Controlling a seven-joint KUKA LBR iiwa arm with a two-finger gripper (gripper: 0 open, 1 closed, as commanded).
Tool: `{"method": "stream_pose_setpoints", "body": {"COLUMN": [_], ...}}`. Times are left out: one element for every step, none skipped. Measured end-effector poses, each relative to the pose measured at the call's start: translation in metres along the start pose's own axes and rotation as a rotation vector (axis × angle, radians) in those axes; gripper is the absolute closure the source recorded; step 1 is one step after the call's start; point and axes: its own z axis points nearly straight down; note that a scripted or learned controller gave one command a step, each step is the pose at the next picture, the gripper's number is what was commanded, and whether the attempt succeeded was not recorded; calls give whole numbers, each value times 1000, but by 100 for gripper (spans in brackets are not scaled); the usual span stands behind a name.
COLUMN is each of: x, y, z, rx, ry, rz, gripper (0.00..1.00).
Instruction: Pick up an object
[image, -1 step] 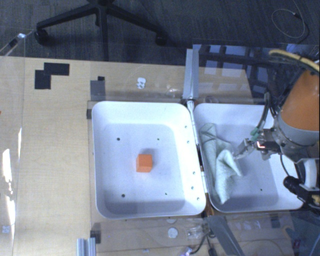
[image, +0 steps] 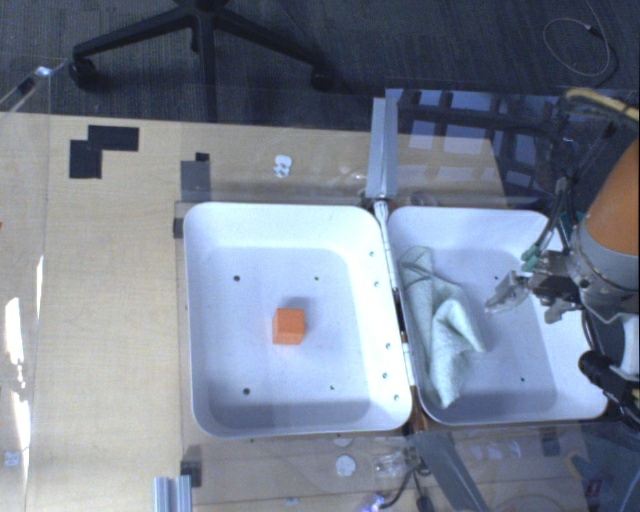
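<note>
Camera view looks down at a slant on a pale wooden table (image: 100, 300) bearing two shallow white bins side by side. An orange cube (image: 289, 326) sits alone near the middle of the left bin (image: 215, 250), well apart from the arm. In the right bin (image: 500, 232) a crumpled pale cloth (image: 447, 335) lies against the left wall. The gripper (image: 508, 292) hangs over the right bin just right of the cloth, its fingers spread apart with nothing between them. The grey arm (image: 610, 240) enters from the right.
</note>
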Motion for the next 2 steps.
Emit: {"method": "stream_pose_setpoints", "body": {"x": [4, 6], "y": [76, 57], "z": [117, 91], "rx": [3, 1], "ry": [-1, 0], "rz": [121, 348], "gripper": [0, 0]}}
